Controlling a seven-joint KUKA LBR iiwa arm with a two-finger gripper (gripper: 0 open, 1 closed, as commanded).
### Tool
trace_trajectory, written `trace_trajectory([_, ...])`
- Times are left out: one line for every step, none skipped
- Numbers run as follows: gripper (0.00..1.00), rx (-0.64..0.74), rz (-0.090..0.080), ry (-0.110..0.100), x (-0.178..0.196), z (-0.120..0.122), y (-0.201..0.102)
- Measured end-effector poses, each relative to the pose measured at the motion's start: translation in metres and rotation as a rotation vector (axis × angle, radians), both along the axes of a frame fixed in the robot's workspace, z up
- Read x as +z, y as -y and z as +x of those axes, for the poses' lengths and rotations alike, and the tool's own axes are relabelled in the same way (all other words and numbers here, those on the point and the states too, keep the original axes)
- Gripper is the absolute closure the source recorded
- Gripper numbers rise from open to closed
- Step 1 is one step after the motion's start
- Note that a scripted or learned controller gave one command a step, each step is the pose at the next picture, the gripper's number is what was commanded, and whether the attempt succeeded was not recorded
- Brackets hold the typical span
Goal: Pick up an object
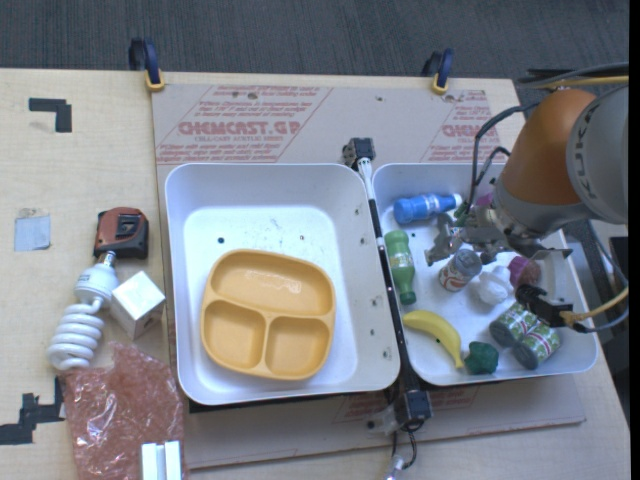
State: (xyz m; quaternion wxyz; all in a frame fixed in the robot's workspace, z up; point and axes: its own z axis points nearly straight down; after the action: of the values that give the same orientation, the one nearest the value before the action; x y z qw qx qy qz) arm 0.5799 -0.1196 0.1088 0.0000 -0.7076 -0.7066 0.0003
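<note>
My gripper (pixel 458 251) hangs low in the right bin (pixel 425 183), directly over a small can with a silver top (pixel 460 269). The can sits right under the fingers. Around it lie a blue bottle (pixel 425 207), a green bottle (pixel 401 264), a banana (pixel 441 334), a small green object (pixel 481 358), a white crumpled item (pixel 491 287), a magenta piece (pixel 521 267) and a green patterned can (pixel 525 334). The grey arm with its orange band (pixel 545 158) comes in from the right.
The left bin (pixel 190 198) holds a yellow divided plate (pixel 267 314). On the bench to the left sit a tape measure (pixel 122 233), a spiral bulb (pixel 82 318), a white cube (pixel 138 301) and a reddish plastic bag (pixel 115 408).
</note>
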Motion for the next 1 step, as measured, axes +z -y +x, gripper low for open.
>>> trace_trajectory([0.0, -0.001, 0.001, 0.0, -0.0165, -0.0474, -0.0248])
